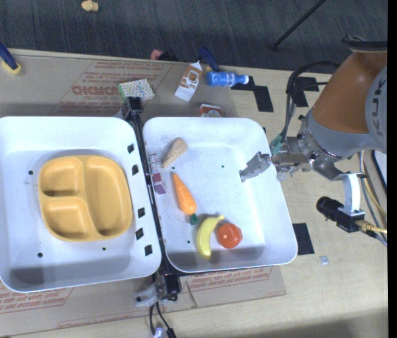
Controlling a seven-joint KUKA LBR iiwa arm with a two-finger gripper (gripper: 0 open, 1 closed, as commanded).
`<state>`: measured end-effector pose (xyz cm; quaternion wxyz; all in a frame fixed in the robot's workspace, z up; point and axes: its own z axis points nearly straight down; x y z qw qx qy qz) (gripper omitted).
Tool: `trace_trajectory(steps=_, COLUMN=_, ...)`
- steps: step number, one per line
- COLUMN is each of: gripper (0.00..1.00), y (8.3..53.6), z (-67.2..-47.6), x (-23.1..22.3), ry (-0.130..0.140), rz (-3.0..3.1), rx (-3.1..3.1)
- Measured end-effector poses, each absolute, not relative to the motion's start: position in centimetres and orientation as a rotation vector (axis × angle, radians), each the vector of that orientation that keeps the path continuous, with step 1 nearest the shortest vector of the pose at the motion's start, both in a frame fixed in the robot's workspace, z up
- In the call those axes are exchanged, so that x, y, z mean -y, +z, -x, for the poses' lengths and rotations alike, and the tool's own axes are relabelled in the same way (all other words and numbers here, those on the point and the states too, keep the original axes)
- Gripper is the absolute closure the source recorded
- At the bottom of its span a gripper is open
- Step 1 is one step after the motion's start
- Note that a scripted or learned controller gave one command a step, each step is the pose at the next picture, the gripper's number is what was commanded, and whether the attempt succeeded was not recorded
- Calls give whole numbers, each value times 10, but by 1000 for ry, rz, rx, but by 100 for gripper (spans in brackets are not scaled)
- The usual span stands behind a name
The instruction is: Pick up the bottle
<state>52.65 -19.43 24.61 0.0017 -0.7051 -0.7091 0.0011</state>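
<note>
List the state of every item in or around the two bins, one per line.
bottle: lying on its side on the bench, outside the bins
gripper: over the right bin's right edge, holding nothing visible
carrot: lying flat in the right bin
banana: lying beside the tomato
tomato: resting in the right bin
yellow tray: flat in the left bin, compartments bare

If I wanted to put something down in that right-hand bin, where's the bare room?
The right bin is barest in its middle and far right, between the carrot and the tool at its right wall. Its near left corner is crowded: banana and tomato touch. The left bin's floor is mostly covered by the yellow tray.
</note>
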Motion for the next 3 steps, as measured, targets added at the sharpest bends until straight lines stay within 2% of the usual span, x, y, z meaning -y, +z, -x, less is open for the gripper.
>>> trace_trajectory(steps=1, gripper=100, y=256, z=-527, x=194, ry=5, rz=2205, rx=2230)
trace_trajectory(steps=2, gripper=100, y=170, z=-494, x=211, ry=2, rz=2008, rx=2412)
trace_trajectory(steps=3, gripper=100, y=169, z=-507, x=211, ry=1, rz=1770, rx=2596)
